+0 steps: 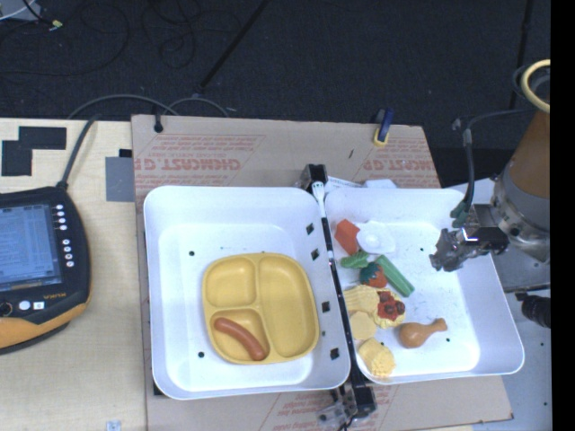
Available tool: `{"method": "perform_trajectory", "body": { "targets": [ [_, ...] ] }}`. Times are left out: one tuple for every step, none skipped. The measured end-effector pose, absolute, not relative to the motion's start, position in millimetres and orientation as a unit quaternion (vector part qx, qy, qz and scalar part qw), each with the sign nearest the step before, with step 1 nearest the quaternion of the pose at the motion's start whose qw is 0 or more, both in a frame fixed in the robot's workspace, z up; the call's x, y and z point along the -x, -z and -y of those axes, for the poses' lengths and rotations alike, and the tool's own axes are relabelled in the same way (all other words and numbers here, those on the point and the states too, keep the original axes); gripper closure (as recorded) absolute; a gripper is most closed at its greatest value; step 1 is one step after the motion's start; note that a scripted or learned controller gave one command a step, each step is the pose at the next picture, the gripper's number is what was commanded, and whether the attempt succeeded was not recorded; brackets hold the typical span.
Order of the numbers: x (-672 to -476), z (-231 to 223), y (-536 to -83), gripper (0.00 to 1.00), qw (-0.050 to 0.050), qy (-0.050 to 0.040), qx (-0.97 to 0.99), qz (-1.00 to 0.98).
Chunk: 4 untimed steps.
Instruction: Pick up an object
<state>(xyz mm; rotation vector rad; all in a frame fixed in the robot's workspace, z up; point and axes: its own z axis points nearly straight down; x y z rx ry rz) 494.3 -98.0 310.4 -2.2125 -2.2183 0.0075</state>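
My gripper (pixel 446 257) hangs over the right part of the right bin (pixel 490 348), its dark fingers pointing left and down, with nothing visibly between them. Toy food lies along the bin's left side: an orange carrot piece (pixel 347 234), a white spoon-like piece (pixel 375 239), a green vegetable (pixel 393 276), a small red piece (pixel 390 307), a pale yellow slab (pixel 362 311), a corn cob (pixel 377 359) and a brown chicken drumstick (pixel 420 332). The drumstick lies below and left of the gripper. In the left bin (pixel 171 241) a yellow divided plate (pixel 260 305) holds a sausage (pixel 239 338).
A teach pendant (pixel 36 259) lies on the bench at the far left. A black divider with clips (pixel 325 277) runs between the two bins. Cardboard (pixel 269 151) lies under both bins, with a blue clip (pixel 384 126) at its far edge. Cables trail from the arm at right.
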Motion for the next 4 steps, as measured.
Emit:
{"method": "perform_trajectory", "body": {
  "targets": [
    [-474.1, 35, -263, 1.0, 0.005, -0.0025, 0.705, 0.709],
    [-475.2, -40, -264, 1.0, 0.002, -0.001, 0.705, 0.709],
    [-476.1, -80, -335, 1.0, 0.0, 0.0014, 0.705, 0.709],
    [-476.4, -90, -405, 1.0, -0.001, 0.0019, 0.706, 0.708]
  ]
}}
